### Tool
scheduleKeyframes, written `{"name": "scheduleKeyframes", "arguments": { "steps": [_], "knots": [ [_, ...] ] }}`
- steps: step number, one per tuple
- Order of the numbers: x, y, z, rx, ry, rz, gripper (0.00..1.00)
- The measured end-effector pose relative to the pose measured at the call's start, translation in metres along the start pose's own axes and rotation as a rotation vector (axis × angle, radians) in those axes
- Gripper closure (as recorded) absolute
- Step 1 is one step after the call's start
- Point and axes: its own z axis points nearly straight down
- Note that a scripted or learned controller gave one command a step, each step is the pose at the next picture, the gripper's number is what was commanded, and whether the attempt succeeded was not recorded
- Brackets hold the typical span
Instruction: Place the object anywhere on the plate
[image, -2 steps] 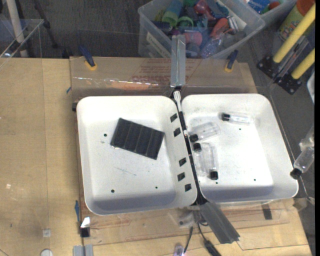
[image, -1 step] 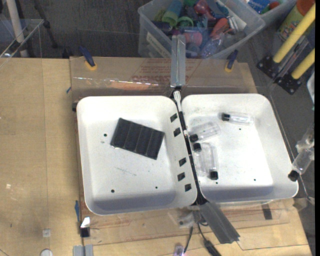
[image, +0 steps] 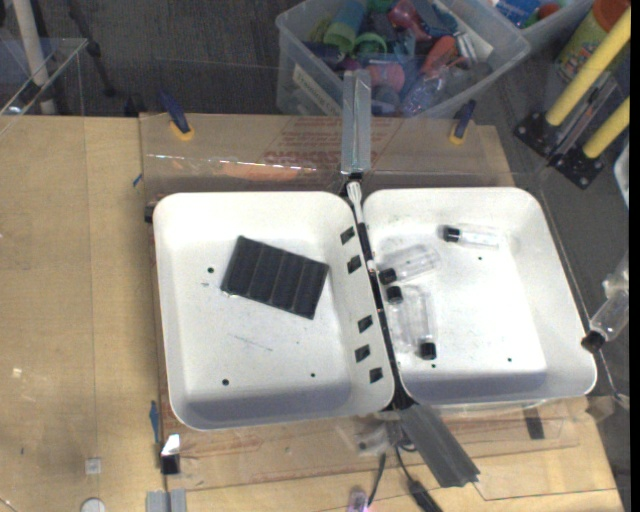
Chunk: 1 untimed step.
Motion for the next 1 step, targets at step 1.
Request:
{"name": "scheduleKeyframes", "arguments": {
  "steps": [1],
  "knots": [
    [-0.0030, 0.0033, -0.0032, -0.001, -0.001, -0.023, 1.00]
  ]
}}
